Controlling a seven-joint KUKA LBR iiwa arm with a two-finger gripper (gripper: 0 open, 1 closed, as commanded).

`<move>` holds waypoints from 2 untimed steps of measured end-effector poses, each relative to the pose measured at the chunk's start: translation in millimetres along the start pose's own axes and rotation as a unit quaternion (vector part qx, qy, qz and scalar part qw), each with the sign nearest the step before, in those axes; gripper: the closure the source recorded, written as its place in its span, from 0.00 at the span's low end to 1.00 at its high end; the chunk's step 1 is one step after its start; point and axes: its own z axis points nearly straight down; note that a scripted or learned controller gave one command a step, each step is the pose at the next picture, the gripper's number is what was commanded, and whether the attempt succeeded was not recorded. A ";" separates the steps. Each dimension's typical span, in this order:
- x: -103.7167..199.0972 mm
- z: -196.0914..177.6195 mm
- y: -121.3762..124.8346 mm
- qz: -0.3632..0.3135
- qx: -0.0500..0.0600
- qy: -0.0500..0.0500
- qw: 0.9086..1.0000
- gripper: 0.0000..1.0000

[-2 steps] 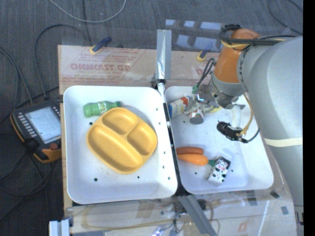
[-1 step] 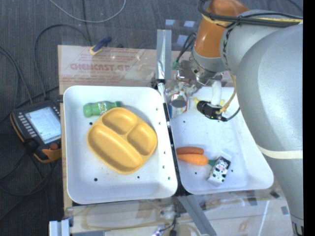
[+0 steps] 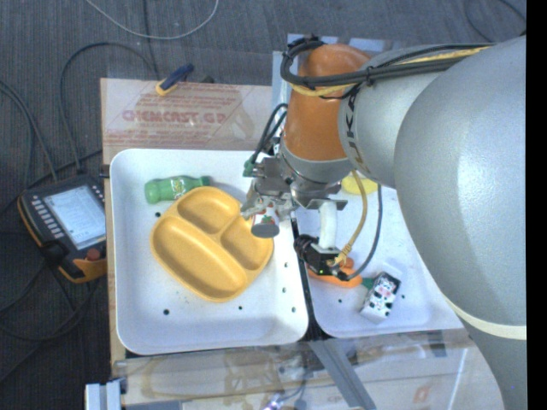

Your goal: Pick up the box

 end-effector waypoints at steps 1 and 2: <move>66.8 -46.7 85.9 -0.052 -0.002 -0.002 0.999 1.00; 57.8 4.0 -18.7 -0.080 0.000 -0.001 0.997 1.00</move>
